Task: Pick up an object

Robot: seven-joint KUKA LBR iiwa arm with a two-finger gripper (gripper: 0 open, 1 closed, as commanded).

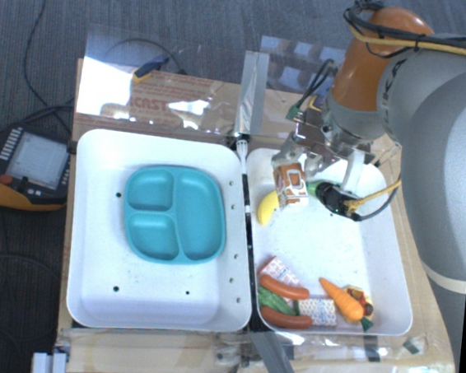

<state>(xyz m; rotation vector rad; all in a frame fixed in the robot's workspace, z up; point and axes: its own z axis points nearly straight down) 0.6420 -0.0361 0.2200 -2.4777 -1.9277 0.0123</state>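
Where it hangs over the right bin [390, 264], the claw [294, 173] grips a small carton [291, 185].

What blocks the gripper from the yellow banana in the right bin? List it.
Nothing visible does. The gripper hangs at the right bin's back end, beside a small brown carton; the banana lies just below, apart from the other food.

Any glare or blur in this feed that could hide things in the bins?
Camera view: strong glare on the clear panel behind the left bin; more reflections along the bench's front edge. Both bins are evenly lit and sharp; the tray and carrot read clearly.
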